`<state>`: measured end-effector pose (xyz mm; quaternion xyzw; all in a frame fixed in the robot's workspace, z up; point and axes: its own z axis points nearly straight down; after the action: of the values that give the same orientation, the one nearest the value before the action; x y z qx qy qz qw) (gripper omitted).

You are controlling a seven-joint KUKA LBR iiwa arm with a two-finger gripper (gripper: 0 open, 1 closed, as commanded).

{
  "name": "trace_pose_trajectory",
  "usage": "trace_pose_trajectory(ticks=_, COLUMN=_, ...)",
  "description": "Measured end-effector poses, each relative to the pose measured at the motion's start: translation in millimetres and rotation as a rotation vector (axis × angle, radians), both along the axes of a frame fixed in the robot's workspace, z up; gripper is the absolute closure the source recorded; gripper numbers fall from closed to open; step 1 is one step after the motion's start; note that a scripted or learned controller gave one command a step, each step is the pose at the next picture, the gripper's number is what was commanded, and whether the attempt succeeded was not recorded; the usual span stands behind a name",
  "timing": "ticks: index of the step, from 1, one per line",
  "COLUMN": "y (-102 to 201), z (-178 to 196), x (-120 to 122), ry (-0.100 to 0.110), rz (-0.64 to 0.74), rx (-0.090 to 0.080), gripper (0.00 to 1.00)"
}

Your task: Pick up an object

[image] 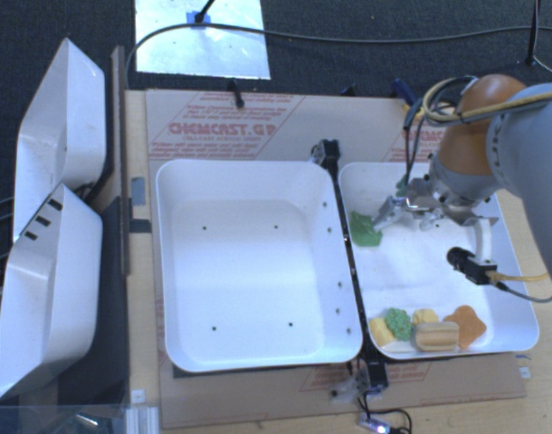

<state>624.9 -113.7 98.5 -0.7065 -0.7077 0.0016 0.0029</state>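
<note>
Nearest the camera, small soft-looking toy foods (427, 327) were clustered at the right white bin's (520, 337) front wall. A flat green leaf-shaped piece (364, 230), judged light and floppy, lay near the divider, best pinched across its edge. Beside it the gripper (391, 212) hung; its state could not be told.

Two bins sit side by side on the bench (285, 120): the left bin (249, 260) at frame centre, the right bin (520, 319) beside it. Toy foods (427, 326) cluster along its lower edge, and a leafy piece (364, 229) lies by its left wall.
</note>
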Motion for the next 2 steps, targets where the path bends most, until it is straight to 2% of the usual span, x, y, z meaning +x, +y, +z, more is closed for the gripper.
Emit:
trace_pose_trajectory(ticks=1, y=29.9, z=-14.9, x=-5.3, ry=-0.006, rz=0.001, rx=-0.001, gripper=0.00)
trace_pose_trajectory(ticks=2, y=30.8, z=-14.5, x=-24.1, ry=-0.006, rz=-0.002, rx=-0.002, gripper=0.00)
